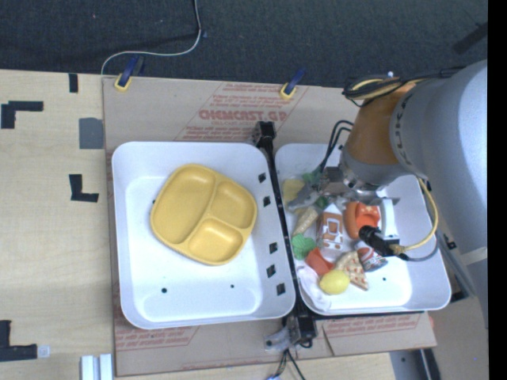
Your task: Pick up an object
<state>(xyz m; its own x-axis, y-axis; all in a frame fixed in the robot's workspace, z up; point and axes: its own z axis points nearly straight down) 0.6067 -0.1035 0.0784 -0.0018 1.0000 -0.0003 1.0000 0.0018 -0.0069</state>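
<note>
Arm (412, 133) is reaching down into right bin (424, 287), gripper (337, 184) hanging over toy food pile (333, 244); grip state unclear. Cardboard (238, 117) is reading "CHEMCAST GP". Yellow tray (204, 212) is sitting in left bin (135, 291).

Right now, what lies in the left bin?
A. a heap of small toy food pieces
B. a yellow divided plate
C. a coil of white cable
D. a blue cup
B: the yellow divided plate lies alone on the floor of the left bin, while the small toy food pieces are heaped in the right bin, under the arm.
</note>
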